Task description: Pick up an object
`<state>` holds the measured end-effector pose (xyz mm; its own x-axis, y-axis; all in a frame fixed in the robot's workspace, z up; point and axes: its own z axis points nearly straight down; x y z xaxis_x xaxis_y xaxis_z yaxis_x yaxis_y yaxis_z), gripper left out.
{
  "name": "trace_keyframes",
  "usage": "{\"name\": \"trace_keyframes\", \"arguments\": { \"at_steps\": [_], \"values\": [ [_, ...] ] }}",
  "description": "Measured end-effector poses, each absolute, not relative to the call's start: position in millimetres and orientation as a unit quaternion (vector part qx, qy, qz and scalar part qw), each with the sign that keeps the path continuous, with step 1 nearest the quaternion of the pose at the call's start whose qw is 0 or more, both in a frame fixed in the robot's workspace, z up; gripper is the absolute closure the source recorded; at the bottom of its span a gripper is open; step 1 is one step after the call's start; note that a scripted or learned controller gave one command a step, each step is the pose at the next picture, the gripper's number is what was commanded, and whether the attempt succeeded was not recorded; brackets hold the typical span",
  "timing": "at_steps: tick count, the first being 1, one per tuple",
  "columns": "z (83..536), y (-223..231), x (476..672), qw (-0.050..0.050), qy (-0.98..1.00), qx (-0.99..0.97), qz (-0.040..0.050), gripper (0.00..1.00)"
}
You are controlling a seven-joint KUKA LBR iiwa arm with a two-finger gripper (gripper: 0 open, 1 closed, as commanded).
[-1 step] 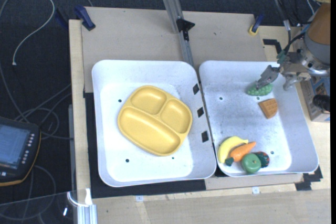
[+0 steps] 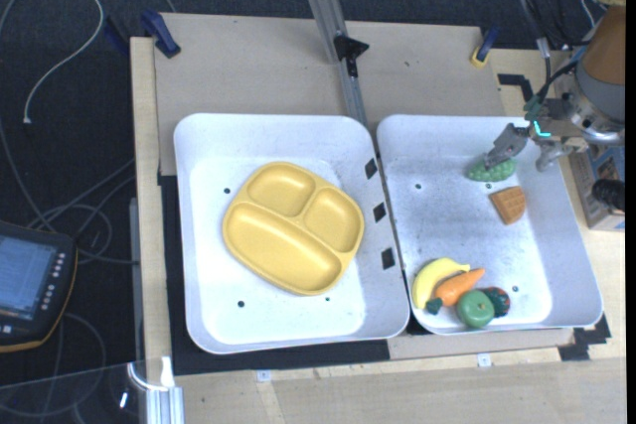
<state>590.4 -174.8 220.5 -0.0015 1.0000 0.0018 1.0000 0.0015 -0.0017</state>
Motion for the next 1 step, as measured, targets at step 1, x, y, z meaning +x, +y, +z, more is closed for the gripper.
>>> {"name": "trace_keyframes", "arguments": {
  "at_steps": [1],
  "values": [
    [177.4,-178.9,590.0,0.003,-0.707,-0.707,0.0015,0.00]
  ]
}}
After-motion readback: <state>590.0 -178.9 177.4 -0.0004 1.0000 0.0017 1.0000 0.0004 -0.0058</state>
